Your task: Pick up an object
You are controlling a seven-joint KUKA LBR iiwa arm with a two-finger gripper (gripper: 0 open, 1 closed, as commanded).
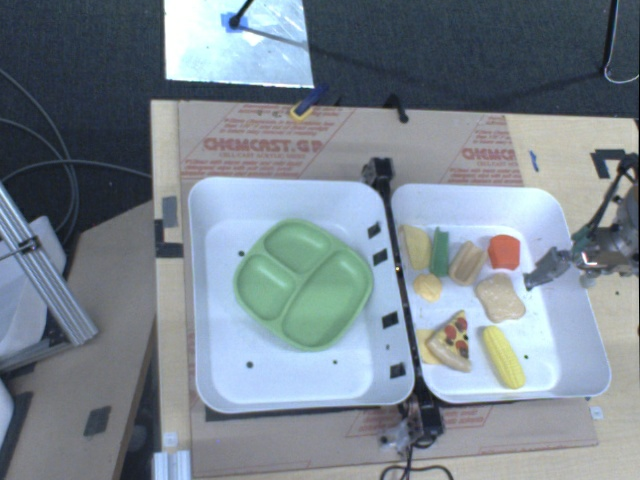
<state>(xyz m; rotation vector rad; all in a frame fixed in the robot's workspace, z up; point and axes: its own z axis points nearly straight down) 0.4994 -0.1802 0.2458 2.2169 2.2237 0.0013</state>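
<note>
- Jaws: the gripper (548, 268) is seen at a slant over the right bin (585, 353). Whether the jaws are spread or pressed together cannot be told, and nothing is visibly pinched.
- Task object, judged the likeliest candidate: the tan toy bread slice (499, 298). It lies flat near the middle of the right bin, at about 8 o'clock from the gripper and close to it.
- Handling, judged: a light, rigid plastic play-food piece that is smooth and may slip. It lies low against the floor. Grip across its narrower width with the jaws straddling the edges.
- Alternative: the orange-red block (505, 251) at 12 o'clock from the slice looks taller and easier to clamp.
- Neighbours of the slice:
  - toy bun (467, 262) at 10 o'clock
  - corn cob (503, 356) at 6 o'clock
  - pizza slice (451, 341) at 8 o'clock
  - small yellow lump (428, 288) at 9 o'clock
  - green piece (440, 251) and yellow piece (415, 245) beyond the bun
- Risk, judged: the bun is near, so a wide approach could nudge it.
- Left bin (215, 368): holds a green divided plate (303, 283).
</note>
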